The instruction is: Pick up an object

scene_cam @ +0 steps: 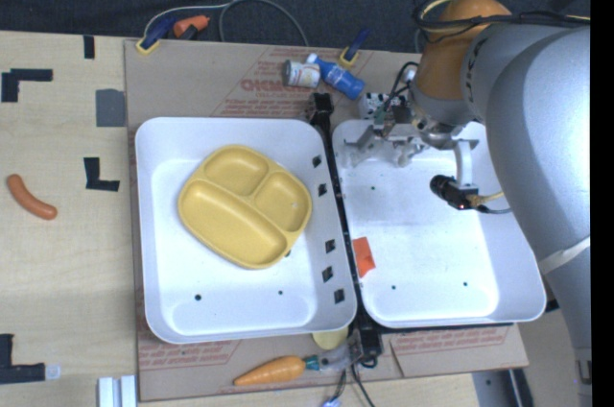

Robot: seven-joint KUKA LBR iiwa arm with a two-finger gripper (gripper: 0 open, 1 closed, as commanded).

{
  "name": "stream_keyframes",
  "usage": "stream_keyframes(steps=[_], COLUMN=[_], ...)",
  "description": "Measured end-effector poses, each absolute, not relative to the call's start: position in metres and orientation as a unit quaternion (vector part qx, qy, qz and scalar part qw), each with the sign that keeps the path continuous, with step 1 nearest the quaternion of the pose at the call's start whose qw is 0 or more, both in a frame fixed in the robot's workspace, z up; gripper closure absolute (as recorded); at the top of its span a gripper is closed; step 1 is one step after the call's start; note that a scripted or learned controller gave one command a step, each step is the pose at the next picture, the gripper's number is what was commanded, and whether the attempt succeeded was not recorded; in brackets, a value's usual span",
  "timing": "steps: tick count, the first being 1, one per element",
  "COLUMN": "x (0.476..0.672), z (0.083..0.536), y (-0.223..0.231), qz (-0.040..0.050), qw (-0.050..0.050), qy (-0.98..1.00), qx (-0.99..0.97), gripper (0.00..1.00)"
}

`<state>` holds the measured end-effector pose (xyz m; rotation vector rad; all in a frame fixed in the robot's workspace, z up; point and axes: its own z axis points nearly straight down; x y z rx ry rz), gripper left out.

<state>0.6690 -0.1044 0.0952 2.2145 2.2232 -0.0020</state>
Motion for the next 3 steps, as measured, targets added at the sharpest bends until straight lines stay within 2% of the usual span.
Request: stream_keyframes(steps=[1,2,3], x=[0.668,0.637,0.670], z=[0.085,0.086,0.085], y=[-0.099,-0.096,-0.103], qz=[-0.0008,0.0001,0.0007], qw=[0.001,0.002,0.001], qy=[0.707,0.707,0.708], qx=[0.707,0.707,0.706], gripper=[0.00,0.00,0.00])
